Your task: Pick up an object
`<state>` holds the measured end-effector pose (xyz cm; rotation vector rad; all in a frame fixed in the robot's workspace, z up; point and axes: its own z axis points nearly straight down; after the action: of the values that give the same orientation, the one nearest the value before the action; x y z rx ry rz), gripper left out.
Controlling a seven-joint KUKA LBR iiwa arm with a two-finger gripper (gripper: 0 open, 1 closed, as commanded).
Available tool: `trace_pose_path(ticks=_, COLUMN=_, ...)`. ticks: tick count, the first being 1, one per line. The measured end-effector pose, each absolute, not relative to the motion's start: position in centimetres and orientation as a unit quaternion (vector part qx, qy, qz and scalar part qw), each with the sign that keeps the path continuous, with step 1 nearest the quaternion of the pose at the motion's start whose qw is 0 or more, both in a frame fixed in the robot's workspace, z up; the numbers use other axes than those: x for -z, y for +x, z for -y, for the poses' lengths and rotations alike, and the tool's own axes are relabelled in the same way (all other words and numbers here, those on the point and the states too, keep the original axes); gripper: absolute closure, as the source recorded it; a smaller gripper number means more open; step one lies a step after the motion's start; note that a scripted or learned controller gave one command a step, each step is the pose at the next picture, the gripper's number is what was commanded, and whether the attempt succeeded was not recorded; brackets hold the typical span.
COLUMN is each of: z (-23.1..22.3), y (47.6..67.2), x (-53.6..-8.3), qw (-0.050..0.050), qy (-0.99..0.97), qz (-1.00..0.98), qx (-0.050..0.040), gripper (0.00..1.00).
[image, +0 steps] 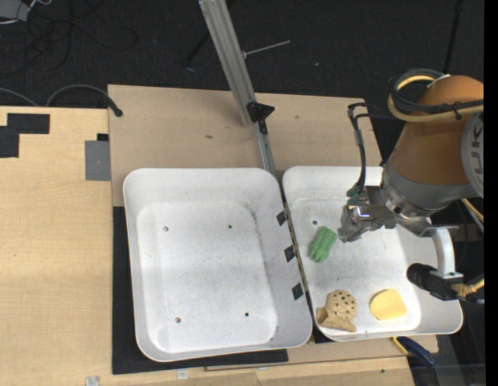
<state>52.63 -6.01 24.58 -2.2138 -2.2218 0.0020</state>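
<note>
- Black floor with loose cables lies beyond the bench (pixel 47 240), a pale wooden top that carries two shallow white bins side by side, a slanted metal rail (pixel 232 63) rising behind where they meet.
- Nothing lies in the left bin (pixel 144 191); judging by that, it serves as the drop side, and all pickable things are in the other one.
- Three black clips (pixel 290 252) sit along the seam between the bins, probably to keep the rims together.
- Three objects lie in the right bin (pixel 313 185): one green object (pixel 322 244) near its left edge at mid-length, one tan speckled object (pixel 339 310) at the near edge toward the near left corner, and one yellow object (pixel 388 305) beside it toward the near right corner.
- The gripper (pixel 355 221) hangs low over the middle of the right bin, just beside the green object on its right; that closeness suggests the green object is the target.
- Whether the tool is spread or closed cannot be told from this view, and nothing is visibly held.
</note>
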Motion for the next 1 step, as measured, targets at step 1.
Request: trace_pose_path(ticks=1, z=-0.27, y=52.28, x=-23.96, qw=0.003, qy=-0.705, qz=0.709, qx=-0.0008, gripper=1.0)
